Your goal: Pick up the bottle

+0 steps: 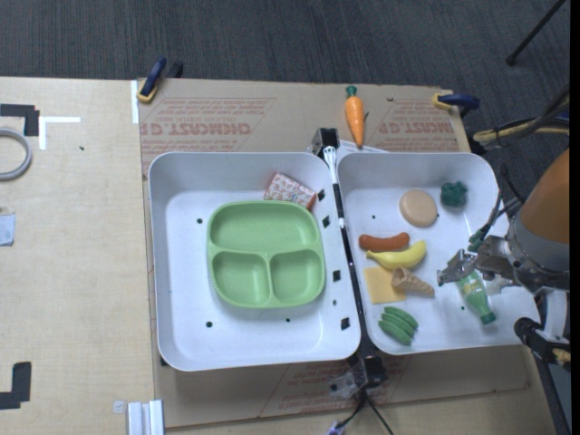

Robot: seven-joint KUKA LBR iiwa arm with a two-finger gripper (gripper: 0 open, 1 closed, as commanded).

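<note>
Hovering low in right bin (480, 166), gripper (468, 275) sits at green bottle (476, 299); finger state cannot be told.

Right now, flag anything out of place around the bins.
A toy carrot lies outside both bins, on the cardboard behind the right bin. The bottle lies tipped on its side by the gripper.

A robotics lab bench is showing: clamps (152, 79) are pinning cardboard (272, 116) under two white bins (168, 243), with a tripod leg (540, 25) standing on grey carpet beyond the bins.
</note>
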